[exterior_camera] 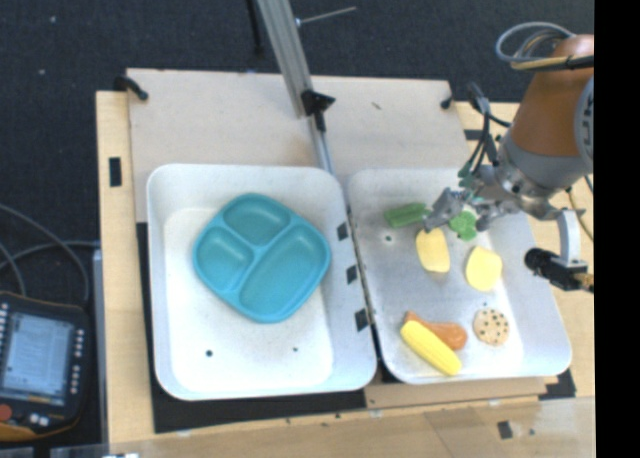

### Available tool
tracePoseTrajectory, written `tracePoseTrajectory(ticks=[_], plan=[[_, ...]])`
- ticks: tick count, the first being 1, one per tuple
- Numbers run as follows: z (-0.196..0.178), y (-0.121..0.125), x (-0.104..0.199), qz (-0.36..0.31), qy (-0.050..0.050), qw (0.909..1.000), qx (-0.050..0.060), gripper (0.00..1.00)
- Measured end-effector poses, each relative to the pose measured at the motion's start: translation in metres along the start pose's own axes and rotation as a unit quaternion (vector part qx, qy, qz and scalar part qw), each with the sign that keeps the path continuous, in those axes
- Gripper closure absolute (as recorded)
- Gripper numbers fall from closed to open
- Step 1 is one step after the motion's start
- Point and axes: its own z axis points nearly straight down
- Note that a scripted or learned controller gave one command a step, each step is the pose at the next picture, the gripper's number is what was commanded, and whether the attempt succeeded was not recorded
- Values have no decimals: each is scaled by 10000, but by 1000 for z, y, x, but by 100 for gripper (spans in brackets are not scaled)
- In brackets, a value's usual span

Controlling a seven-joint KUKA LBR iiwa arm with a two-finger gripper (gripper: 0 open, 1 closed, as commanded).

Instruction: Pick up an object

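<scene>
Hovering gripper [452, 208] over right bin [385, 196], above the toy food.
Finger state: cannot tell. Items beneath: green piece [405, 214] and second green piece [464, 225] flank the tool; yellow piece [433, 250] lies just below. Left bin [170, 196] holds blue divided tray [262, 257]. No legible labels.

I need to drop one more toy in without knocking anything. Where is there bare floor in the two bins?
Left bin: bare strip along its near edge, below the blue tray. Right bin: bare patch left of the corn, below the green piece. Crowded around the end effector and yellow pieces.
</scene>
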Motion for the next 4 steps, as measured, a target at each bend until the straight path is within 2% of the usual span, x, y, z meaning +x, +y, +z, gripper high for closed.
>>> tracePoseTrajectory(ticks=[1,3,4], plan=[[0,0,0,3,1,10000,-1,0],[101,8,-3,16,-8,10000,23,0],[86,9,-4,28,-10,10000,-8,100]])
